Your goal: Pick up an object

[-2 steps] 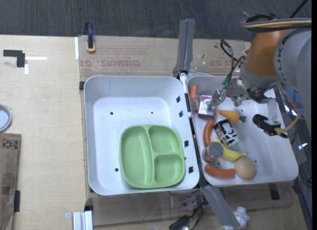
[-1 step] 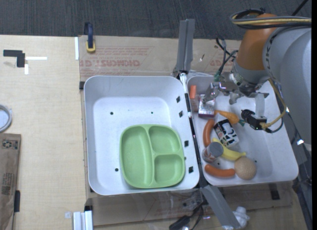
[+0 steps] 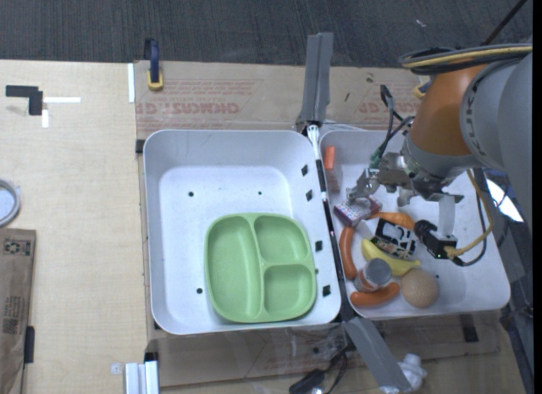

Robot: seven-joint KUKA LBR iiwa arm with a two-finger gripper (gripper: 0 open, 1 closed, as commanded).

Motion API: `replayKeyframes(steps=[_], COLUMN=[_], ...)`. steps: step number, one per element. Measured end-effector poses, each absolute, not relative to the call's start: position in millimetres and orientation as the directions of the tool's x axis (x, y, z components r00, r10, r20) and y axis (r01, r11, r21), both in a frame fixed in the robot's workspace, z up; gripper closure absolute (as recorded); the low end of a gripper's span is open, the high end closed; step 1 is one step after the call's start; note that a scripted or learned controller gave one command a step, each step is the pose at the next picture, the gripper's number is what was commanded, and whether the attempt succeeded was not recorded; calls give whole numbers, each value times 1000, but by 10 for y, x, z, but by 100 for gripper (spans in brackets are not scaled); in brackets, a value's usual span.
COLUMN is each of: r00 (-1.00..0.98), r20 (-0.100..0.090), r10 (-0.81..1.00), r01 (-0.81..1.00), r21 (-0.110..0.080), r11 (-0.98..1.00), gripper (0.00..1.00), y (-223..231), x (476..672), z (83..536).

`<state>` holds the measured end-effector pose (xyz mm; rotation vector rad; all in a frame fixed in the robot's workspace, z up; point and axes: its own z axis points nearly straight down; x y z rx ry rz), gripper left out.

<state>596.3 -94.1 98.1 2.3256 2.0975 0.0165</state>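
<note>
While the gripper (image 3: 370, 187) is lowered over the right bin (image 3: 487, 286), near its left wall, the reaching step is judged in hand. Whether anything is held cannot be told. The banana (image 3: 383, 253) lies close; a descent is needed next.

Green three-compartment plastic plate (image 3: 258, 267) lies flat in left white bin (image 3: 161, 214). Wooden bench (image 3: 68, 214) around it: blue-handled clamp (image 3: 152, 63) at top, black L-shaped bracket (image 3: 25, 97) far left, brown cardboard piece (image 3: 15, 291) lower left.
</note>
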Motion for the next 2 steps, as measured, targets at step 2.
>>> replayKeyframes(steps=[2], r00=[288], r20=[-1], r10=[958], r01=[958], r21=[-2], r11=[-288], gripper=[0], y=[-1605], x=[5681], z=[908])
